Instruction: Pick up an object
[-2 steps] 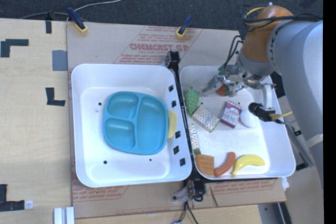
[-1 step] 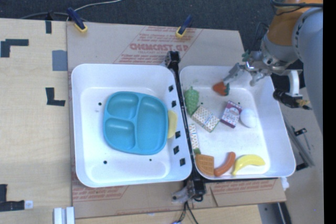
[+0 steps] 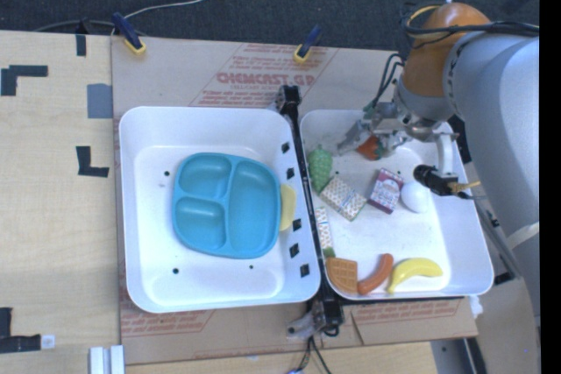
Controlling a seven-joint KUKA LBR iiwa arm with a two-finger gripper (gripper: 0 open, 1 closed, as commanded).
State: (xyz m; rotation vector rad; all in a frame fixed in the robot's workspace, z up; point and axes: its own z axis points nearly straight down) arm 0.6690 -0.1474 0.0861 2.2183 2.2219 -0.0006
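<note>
My gripper hangs low over the far part of the right bin, reaching in from the right under the orange band of the arm. A small red object lies right beneath it, partly hidden; I cannot tell whether they touch. Just left of it is a green object. In front lie a patterned packet, a maroon box and a white egg-shaped thing.
At the right bin's near edge lie a yellow banana, a sausage and an orange waffle piece. The left bin holds a blue divided plate with a yellow item at its right edge.
</note>
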